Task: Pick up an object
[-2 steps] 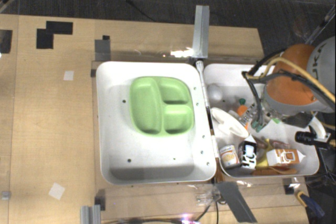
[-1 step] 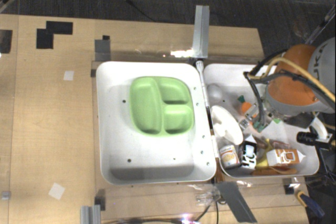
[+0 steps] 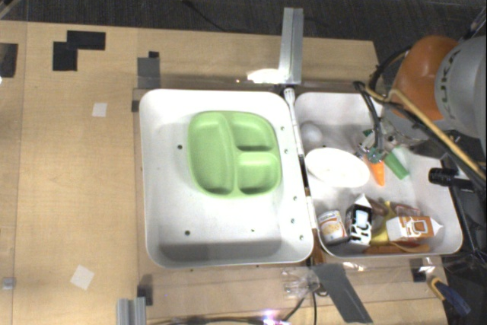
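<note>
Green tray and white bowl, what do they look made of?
Green tray: likely molded plastic, matte, with soft rounded compartment edges and uniform color. White bowl: smooth and evenly white with a faint sheen, plastic or ceramic; the view leaves it open.
</note>
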